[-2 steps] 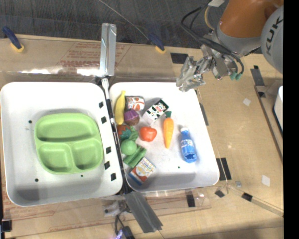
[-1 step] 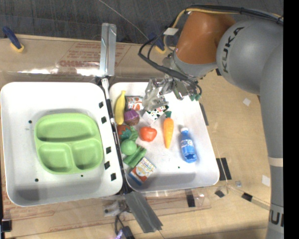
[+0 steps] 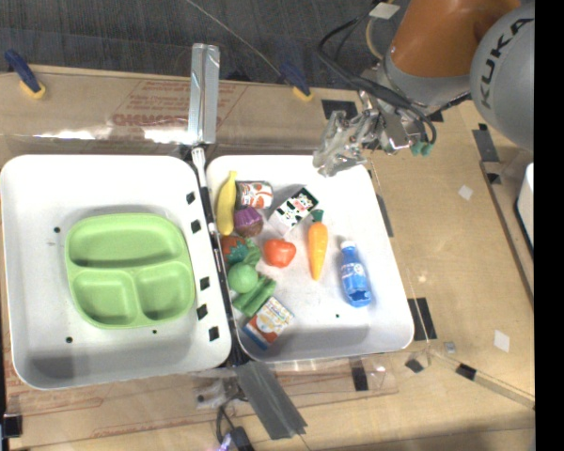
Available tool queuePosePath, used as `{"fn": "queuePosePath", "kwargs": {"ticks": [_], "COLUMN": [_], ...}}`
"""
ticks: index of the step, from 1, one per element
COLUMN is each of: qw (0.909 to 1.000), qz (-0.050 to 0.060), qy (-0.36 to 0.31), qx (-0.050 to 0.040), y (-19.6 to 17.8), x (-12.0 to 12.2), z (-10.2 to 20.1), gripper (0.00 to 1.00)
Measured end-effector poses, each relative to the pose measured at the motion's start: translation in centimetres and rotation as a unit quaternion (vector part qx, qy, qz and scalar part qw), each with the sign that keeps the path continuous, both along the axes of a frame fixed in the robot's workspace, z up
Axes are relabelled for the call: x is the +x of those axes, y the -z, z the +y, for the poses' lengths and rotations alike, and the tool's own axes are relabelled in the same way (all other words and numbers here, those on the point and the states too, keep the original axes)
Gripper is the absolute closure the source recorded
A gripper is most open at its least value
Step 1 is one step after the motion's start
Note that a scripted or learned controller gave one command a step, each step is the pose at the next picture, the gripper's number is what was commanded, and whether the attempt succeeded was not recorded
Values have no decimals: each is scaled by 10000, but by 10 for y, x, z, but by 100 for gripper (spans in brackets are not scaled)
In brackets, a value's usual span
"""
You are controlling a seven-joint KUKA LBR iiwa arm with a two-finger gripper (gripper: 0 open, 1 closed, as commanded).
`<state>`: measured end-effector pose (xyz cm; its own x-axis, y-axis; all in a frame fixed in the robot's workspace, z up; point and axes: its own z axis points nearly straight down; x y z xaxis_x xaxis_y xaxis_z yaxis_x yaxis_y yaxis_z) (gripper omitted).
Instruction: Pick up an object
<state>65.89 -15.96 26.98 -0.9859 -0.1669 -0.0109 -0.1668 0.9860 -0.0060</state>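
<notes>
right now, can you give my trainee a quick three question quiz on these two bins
1. True or false: the green divided tray lies in the left bin.
2. Which item lies nearest the right bin's right wall: A the banana, B the blue bottle, C the carrot?
3. Fill in: the gripper hovers over the right bin's ____ rim.

Key: 1 true; 2 B; 3 far.

Big round grey arm with black letters "KUKA" on its side. Wide shiny orange band just behind the wrist. Black cables looped beside the band, running toward the hand. Small silver metal hand with thin see-through fingers, bits of wire and tiny parts bunched just behind it.
</notes>
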Motion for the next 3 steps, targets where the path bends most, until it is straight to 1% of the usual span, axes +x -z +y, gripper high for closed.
{"fn": "queuePosePath", "kwargs": {"ticks": [1,2,3], "qw": [10000,9998,9977], "qz": [7,59,31], "qy": [-27,-213,678], "qx": [5,32,19], "y": [-8,21,-20], "x": [1,-1,-1], "z": [2,77,78], "gripper": [100,100,100]}}
